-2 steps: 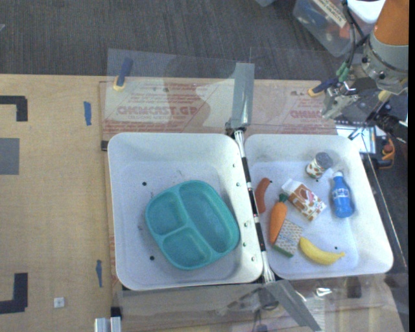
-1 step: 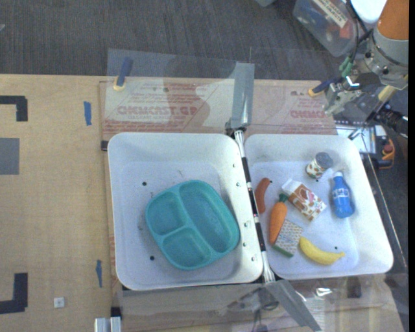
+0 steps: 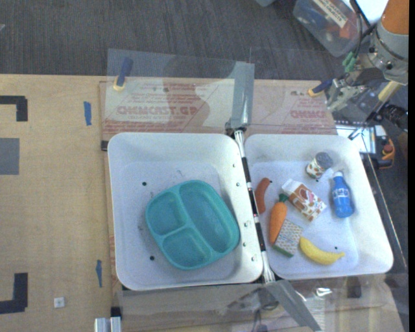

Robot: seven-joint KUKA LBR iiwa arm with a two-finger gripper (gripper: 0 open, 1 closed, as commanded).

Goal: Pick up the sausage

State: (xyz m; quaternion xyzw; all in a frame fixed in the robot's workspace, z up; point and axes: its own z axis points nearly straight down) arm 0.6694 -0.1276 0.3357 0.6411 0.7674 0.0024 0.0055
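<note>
Overhead, then, line by line:

Arm: the grey arm with its orange band (image 3: 395,16) enters at the upper right corner, above and beyond the far edge of the right bin.

Gripper: the gripper (image 3: 350,97) hangs over the bench past the right bin's far rim, well apart from everything in the bin; whether it is parted or closed cannot be told, and nothing shows in its grasp.

Sausage: the sausage (image 3: 262,194), reddish brown and slightly curved, lies in the right bin close against its left wall, lengthwise along that wall, with its near end just beside the carrot.

Carrot: the carrot (image 3: 277,221) lies just right of the sausage's near end, with its green top pointing away from the camera and its tip toward the near edge.

Carton: a small red and white carton (image 3: 305,200) lies tilted in the middle of the bin, near the carrot's top.

Bottle: a blue bottle (image 3: 342,195) with a white cap lies toward the right wall.

Can: a small can (image 3: 318,165) sits toward the bin's far side, just beyond the bottle's cap.

Banana: a yellow banana (image 3: 320,252) lies near the near edge.

Checked packet: a small patterned packet (image 3: 288,237) lies between the carrot's tip and the banana.

Right bin: the right bin (image 3: 376,259) holds all these items.

Left bin: the left bin (image 3: 130,168) holds a teal divided plate (image 3: 192,224) with three compartments, set toward its near right part.
</note>
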